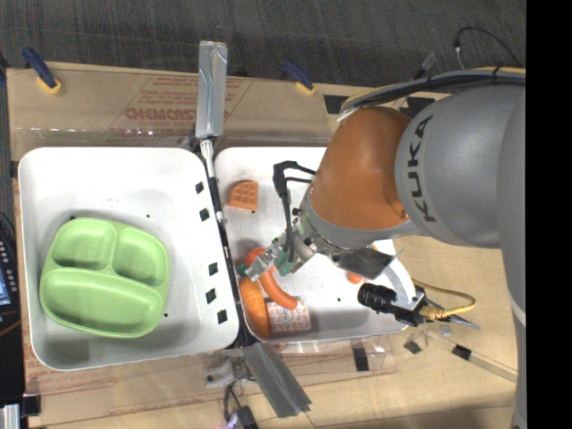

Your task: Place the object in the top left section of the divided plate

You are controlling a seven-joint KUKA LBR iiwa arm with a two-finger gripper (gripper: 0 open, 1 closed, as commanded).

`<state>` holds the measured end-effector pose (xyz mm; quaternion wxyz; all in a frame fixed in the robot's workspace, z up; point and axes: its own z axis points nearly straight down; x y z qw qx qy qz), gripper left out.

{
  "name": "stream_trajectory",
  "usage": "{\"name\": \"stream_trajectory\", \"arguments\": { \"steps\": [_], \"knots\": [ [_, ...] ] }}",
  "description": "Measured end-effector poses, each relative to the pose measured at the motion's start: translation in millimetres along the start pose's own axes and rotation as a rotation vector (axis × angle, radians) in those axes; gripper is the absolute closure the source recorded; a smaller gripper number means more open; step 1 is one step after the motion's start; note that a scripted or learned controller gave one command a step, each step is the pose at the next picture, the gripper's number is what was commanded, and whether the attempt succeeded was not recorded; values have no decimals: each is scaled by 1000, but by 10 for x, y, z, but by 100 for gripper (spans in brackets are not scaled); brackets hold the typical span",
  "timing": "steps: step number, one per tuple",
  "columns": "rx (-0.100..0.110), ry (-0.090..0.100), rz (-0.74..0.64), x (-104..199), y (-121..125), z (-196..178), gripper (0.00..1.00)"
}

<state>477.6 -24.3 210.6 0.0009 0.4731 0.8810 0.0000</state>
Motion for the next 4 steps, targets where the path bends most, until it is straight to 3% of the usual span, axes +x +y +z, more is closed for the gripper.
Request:
{"name": "stream_trajectory", "arguments": {
  "steps": [1, 2, 3, 4],
  "knots": [
    [1, 1, 56, 78, 134, -641, 100],
    [5, 4, -106, 273, 783, -158, 100],
    [5, 4, -138, 75, 911, 205, 100],
    [4, 3, -148, 1201, 1524, 9, 100]
  ]
}}
